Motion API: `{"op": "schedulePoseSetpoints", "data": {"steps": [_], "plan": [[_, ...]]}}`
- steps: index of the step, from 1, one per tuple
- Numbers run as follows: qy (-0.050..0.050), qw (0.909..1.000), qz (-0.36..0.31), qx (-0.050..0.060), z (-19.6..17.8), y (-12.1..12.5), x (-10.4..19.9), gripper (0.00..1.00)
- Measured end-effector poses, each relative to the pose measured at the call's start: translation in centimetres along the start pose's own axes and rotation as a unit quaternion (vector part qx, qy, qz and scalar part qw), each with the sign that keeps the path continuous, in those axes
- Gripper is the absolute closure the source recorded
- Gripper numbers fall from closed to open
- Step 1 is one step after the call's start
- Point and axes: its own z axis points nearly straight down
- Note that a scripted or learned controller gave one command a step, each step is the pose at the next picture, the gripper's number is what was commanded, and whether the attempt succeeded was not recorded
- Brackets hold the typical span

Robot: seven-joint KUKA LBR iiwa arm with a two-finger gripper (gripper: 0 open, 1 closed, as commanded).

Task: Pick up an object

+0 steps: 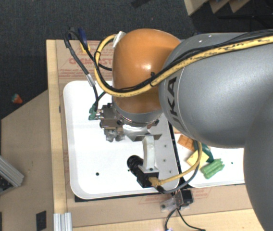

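In the right bin (pixel 232 179) we see a green ridged block (pixel 212 168) lying on the white floor, tilted, close to the divider between the bins. Just up and left of it sits an orange piece (pixel 185 142), partly covered by the arm (pixel 223 90), with a small yellow bit at its lower edge. The gripper (pixel 111 129) hangs over the left bin (pixel 79 143), well apart from both pieces; we cannot tell how its jaws stand, since the wrist and its orange band (pixel 139 61) hide them, and we see nothing in its hold. On the left bin's floor we note a small dark speck (pixel 97 173) near the front. A yellow cable (pixel 127 91) loops around the orange band and trails down past a black fitting (pixel 139 170). Both bins rest on a brown board (pixel 59 177).
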Motion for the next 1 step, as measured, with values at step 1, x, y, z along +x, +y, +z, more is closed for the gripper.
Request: {"op": "schedulePoseSetpoints", "data": {"steps": [1], "plan": [[0.004, 0.9999, 0.000, -0.011, -5.84, 2.13, -0.08, 1.00]]}}
